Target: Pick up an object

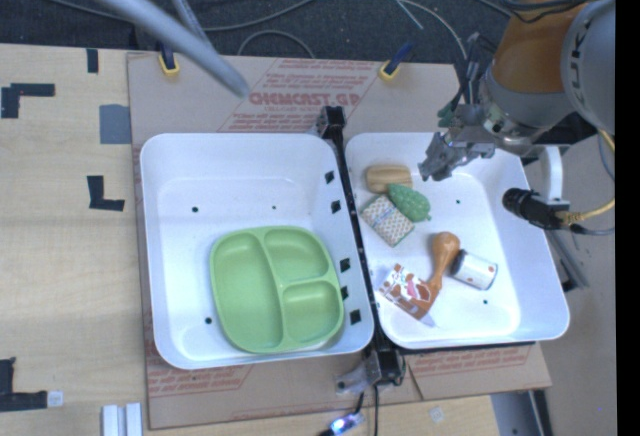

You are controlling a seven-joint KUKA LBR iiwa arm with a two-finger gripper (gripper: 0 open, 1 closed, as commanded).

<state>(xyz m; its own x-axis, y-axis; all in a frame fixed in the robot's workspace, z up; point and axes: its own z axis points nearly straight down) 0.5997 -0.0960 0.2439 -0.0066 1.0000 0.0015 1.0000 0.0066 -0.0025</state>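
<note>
Nearest the lens, a green divided plate w/ three compartments lies flat in the left white bin, toward its front edge. Pictured at right: the right white bin, holding the loose items. At its front, a red-and-white printed packet lies touching the lower end of a brown wooden piece w/ a rounded head, which stands at a slant. Just beside that, a small white cylinder w/ a dark end lies on its side. Further back, a checkered block sits against a green textured lump, and a tan bread-shaped piece lies right behind those two, near the divider between bins.

My gripper hangs over the back part of the right bin, approx. above bare floor, to the right of the tan piece and apart from it. Fingers point down toward the bin; from this angle I can't tell if they're spread or pressed together, and nothing shows between them. My grey arm w/ the orange band comes in from the right. Both bins rest on a brown cardboard sheet over the bench.
</note>
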